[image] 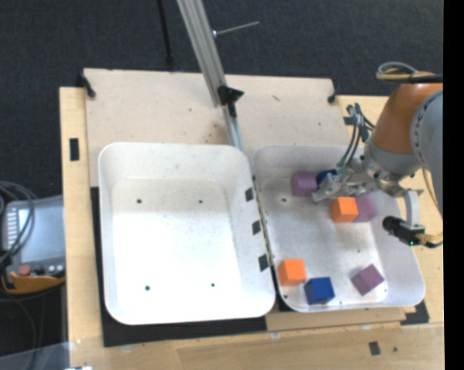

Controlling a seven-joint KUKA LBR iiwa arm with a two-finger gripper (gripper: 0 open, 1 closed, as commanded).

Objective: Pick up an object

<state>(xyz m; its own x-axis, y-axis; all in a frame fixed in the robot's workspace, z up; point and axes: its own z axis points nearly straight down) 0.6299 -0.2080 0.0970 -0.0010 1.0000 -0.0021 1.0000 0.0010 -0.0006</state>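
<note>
Pale tabletop (178, 102) carried two white bins; the arm's gripper (332, 187) hung low in the right bin (401, 284) — beside an orange block (344, 209). I judged the approach step was in hand; next came a clean closing on one block. Whether the fingers were spread, I couldn't tell.

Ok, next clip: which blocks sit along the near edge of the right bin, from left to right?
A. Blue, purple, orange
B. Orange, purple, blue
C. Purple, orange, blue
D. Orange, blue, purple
D: along the near edge of the right bin lie an orange block, then a blue block, then a purple block.
</note>
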